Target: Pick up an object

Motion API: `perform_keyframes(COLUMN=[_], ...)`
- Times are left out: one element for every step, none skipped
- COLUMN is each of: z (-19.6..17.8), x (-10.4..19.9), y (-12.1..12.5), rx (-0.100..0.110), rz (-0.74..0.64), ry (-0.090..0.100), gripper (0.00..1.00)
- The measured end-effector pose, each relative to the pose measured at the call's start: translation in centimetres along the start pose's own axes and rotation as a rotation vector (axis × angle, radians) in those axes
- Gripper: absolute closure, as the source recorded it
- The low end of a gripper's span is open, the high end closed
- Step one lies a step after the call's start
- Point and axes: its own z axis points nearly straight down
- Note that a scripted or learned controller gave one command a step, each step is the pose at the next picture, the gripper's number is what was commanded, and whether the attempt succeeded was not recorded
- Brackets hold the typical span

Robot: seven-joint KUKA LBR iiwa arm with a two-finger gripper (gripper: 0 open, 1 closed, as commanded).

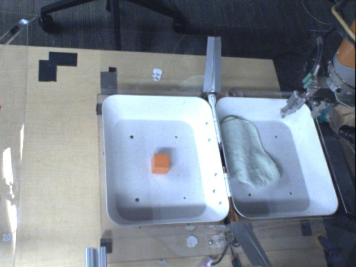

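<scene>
A small orange cube (161, 163) sits near the middle of the left bin (119, 149). A pale grey-green cloth (247, 152) lies crumpled along the left half of the right bin (311, 171). My gripper (303, 109) hangs over the far right corner of the right bin, well away from the cloth and far from the cube. Its two fingers (289, 105) stand apart with nothing between them. The orange band (347, 54) of the arm shows at the right edge.
A metal divider post (212, 65) rises between the bins at the back. Black tape marks (55, 64) lie on the wooden bench at the far left. Cables and dark gear crowd the right side beside the arm.
</scene>
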Motion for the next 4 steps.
perform_keyframes(z=[11.9,17.7,16.7,17.7], x=[4.1,4.2,4.3,3.0], y=[-0.3,-1.7,-1.5,2.6], rx=[0.001,-0.017,-0.021,-0.015], rz=[-0.21,-0.242,-0.244,-0.238], ry=[0.002,-0.003,-0.002,-0.003], gripper=[0.0,0.0,1.0,1.0])
